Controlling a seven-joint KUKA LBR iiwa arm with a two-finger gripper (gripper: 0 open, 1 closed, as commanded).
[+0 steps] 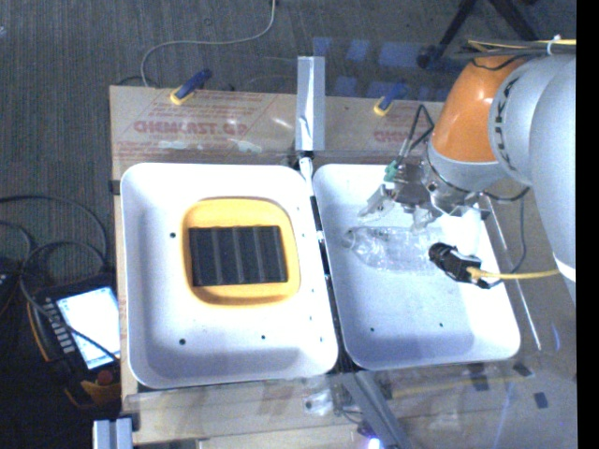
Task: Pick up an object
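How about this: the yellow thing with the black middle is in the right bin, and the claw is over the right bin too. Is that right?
Not quite. The camera view shows the yellow thing with the black middle in the left bin. The claw is over the right bin, as you said.

The arm (pixel 510 110) is reaching in from the right and hanging its gripper (pixel 404 202) low over the far part of the right bin (pixel 421 344). Just below it in the picture, a clear crumpled plastic thing (pixel 382 248) is lying on the bin floor (whether the two are touching cannot be told). In the left bin (pixel 150 344), a yellow tray (pixel 241 253) with a black ridged panel is lying flat near the middle. Both bins are sitting side by side on the desk (pixel 215 129).
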